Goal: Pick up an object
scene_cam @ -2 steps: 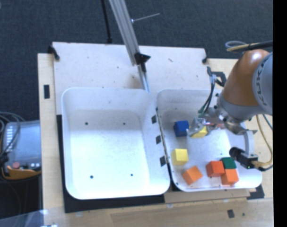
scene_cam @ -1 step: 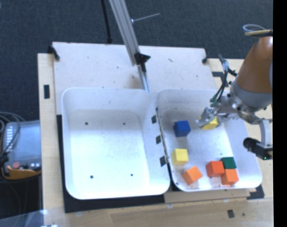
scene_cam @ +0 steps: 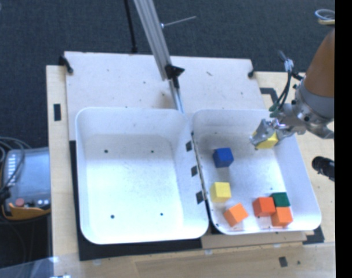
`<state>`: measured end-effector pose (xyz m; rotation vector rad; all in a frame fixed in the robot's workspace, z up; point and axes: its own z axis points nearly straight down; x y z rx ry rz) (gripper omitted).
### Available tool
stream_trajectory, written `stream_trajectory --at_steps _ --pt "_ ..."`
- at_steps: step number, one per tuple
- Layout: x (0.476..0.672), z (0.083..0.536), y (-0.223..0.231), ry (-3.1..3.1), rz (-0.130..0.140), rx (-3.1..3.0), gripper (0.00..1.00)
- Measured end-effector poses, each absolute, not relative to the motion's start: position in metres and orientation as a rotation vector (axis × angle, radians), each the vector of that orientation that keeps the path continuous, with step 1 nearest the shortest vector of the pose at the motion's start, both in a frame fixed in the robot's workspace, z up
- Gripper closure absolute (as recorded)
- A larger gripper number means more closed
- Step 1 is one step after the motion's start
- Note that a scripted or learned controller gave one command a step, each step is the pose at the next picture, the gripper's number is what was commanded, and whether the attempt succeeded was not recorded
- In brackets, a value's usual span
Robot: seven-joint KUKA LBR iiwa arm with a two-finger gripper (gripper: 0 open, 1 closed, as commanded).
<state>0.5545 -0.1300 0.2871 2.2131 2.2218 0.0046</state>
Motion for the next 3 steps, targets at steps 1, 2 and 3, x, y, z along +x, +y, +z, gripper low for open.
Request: stream_trajectory --at_steps 1,2,3 --pt "0.543 0.281 -0.07 2.23 0.001 2.214 1.0" --pt "0.53 0.262 -0.025 2.23 -0.002 2.216 1.0" --pt "0.52 0.264 0.028 2.232 0.001 2.214 1.0"
